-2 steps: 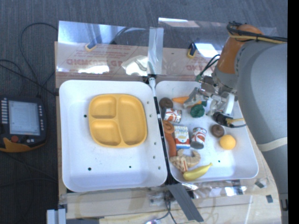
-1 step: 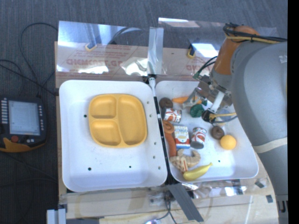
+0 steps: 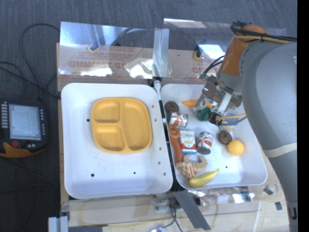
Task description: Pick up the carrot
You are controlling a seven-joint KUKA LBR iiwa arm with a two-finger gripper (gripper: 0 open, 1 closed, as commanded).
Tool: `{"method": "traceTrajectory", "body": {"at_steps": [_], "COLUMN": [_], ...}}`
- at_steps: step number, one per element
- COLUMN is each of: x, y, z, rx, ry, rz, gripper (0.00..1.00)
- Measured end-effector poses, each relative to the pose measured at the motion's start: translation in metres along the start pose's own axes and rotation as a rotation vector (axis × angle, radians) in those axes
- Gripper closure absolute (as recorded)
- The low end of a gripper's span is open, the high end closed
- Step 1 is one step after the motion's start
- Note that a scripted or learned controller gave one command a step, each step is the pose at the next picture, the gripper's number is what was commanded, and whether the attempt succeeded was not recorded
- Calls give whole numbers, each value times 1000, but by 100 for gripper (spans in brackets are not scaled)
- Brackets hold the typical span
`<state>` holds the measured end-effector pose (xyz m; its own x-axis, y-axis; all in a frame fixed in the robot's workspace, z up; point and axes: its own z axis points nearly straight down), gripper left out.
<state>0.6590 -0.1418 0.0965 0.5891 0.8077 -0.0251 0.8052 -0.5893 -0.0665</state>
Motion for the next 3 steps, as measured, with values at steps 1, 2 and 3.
{"method": "traceTrajectory", "body": {"at_steps": [1,2,3], "x": [-52,-135,-133], "y": [-100,-76,-64], "z": [12,12,12], "rx": [-81,-87,-68], "ry": [31,27,28], "rz": [15,-92,-204], "gripper": [100,100,100]}}
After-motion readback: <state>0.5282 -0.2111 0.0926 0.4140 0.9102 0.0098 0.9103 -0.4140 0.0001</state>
